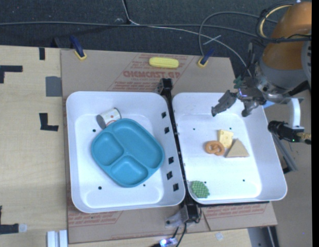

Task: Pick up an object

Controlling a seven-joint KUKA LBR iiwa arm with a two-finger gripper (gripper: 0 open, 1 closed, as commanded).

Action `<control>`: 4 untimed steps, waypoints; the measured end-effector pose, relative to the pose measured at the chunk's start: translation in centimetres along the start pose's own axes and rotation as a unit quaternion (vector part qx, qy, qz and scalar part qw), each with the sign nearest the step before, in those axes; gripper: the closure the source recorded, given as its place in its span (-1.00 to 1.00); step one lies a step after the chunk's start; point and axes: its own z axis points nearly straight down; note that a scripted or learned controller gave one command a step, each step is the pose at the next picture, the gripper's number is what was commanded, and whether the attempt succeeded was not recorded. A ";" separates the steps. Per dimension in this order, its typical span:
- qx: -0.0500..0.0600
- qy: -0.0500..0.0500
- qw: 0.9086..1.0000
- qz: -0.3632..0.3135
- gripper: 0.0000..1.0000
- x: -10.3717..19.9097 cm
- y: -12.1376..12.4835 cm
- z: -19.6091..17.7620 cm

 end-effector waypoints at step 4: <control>-0.003 0.000 1.000 -0.001 -1.00 1.0 0.6 16.1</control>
